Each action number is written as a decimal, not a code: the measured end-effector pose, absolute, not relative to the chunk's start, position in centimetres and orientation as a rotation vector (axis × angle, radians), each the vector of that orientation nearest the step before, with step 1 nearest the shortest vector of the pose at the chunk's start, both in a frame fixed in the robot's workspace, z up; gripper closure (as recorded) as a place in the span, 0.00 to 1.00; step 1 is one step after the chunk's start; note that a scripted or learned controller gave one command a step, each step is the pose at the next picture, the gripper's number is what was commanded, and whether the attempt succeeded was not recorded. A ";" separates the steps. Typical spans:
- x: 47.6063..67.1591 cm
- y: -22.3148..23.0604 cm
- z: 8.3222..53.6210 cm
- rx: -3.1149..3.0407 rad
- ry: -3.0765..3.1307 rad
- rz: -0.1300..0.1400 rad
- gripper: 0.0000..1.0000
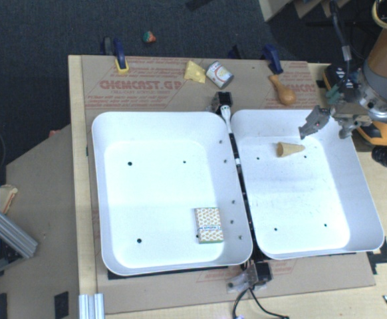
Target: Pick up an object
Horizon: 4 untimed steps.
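Right bin (pixel 353 198) holds a cone (pixel 289 149) — hand (pixel 328 123) near, fingers unclear.

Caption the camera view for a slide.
Gripper hovers open near a cone-shaped object in the right bin.

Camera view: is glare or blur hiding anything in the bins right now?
Camera view: bright, even light; the white bins look washed out yet the cone-shaped piece and patterned box read clearly; the pincer is slightly soft, casting little shadow.
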<state>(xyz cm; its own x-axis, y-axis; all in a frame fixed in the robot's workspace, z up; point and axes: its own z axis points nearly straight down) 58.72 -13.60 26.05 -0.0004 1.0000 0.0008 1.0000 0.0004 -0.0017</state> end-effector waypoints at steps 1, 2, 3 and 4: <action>58.8 -13.6 27.1 -2.221 -2.224 -0.001 1.00; 56.5 -18.0 37.0 -2.232 -2.225 -0.005 1.00; 52.5 -22.8 41.1 -2.234 -2.223 -0.002 1.00; 52.7 -14.3 26.7 -2.208 -2.220 0.005 1.00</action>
